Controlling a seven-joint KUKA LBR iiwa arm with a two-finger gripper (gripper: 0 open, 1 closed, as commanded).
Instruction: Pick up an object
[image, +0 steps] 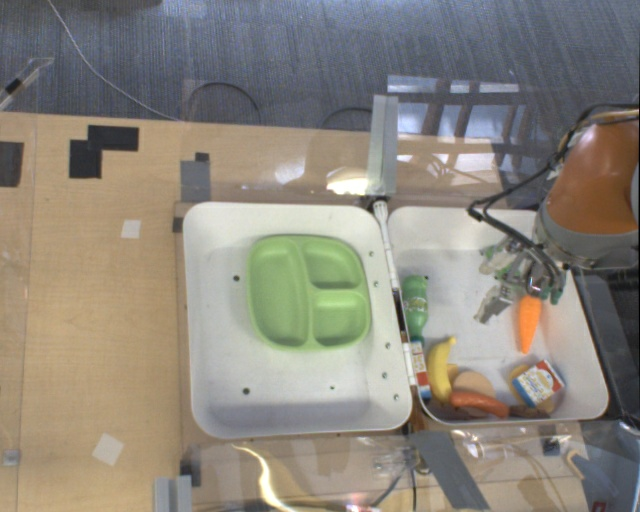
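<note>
1. My gripper hangs over the right bin, toward its right side, under the orange band of my arm.
2. My fingers are spread apart, the grey tips pointing down and to the left, and nothing sits between them.
3. The carrot is the thing closest to me. It lies on the bin floor just to the right of my fingertips, pointed end toward the near edge, with its top end up against my gripper body. It is beside my fingers, not between them.
4. Whether the carrot actually touches me I cannot tell from this slant.
5. A small boxed item with a colourful label lies below the carrot near the bin's near-right corner, well clear of my fingers.
6. Along the near wall lie a banana, a tan roll-like piece and a red sausage-like piece, bunched together.
7. A green bottle lies by the left wall of this bin, apart from my fingers.
8. The left bin holds a green divided plate, near its middle.
</note>
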